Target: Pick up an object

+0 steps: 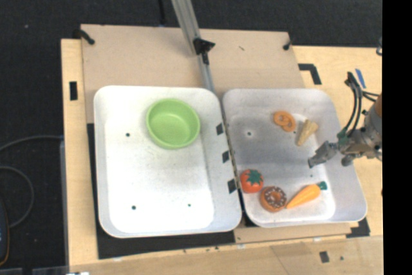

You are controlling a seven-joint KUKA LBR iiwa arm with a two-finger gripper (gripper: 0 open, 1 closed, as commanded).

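At the right edge of the right bin [335, 209] — the gripper [331, 154], low over bare floor, fingers impossible to judge. Near it a carrot [302, 196], donut [273, 198], tomato [251, 181] — no readable writing anywhere. In the left bin [116, 203], a green bowl [172, 123].

1. Light is even and fairly bright over the bench [161, 55]; the dark floor around it falls to near black with little detail.
2. Both white bins read close to overexposed. The right bin [257, 113] carries a greyish sheen across its floor; the left bin [122, 203] shows faint grey speckling.
3. Shadows are short and soft. The green bowl [172, 123] holds a mild shade inside its rim.
4. Overall sharpness is low: edges are soft, small items lack texture.
5. The gripper [320, 158] at the right edge is blurred and dim.
6. No clear bending of straight lines at the edges.
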